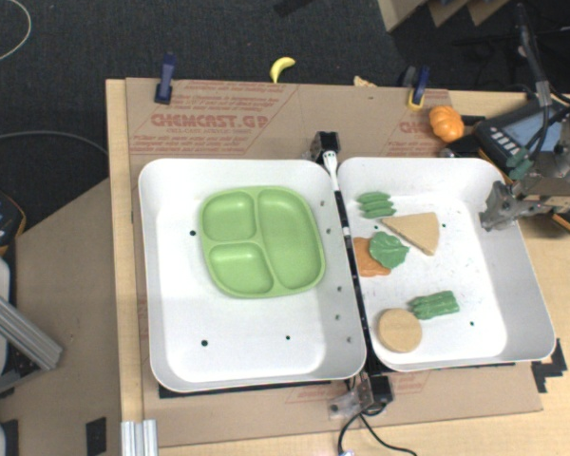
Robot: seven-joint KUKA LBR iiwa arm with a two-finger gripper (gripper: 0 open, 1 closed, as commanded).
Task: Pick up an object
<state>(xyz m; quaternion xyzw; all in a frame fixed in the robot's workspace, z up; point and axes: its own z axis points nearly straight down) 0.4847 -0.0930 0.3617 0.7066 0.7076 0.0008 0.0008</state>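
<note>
Glossy white plastic bins (171,350), matt green plastic tray (262,241) (smooth), brown cardboard-like bench sheet (218,112).

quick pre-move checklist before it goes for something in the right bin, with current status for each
1. Gripper over the right bin: ok, it sits at the bin's right rim.
2. Gripper holding nothing: cannot tell, too small and blurred.
3. Targets in the bin: ok, a tan wedge, a round cookie, a green piece, a green bundle and a leafy green piece.
4. Isolated pick: ok, the round cookie and the green piece beside it lie apart from the cluster.
5. Cluttered pick: not ok, the leafy green piece overlaps an orange piece and lies against the wedge.
6. Left bin: ok, the green divided plate lies away from the path.
</note>
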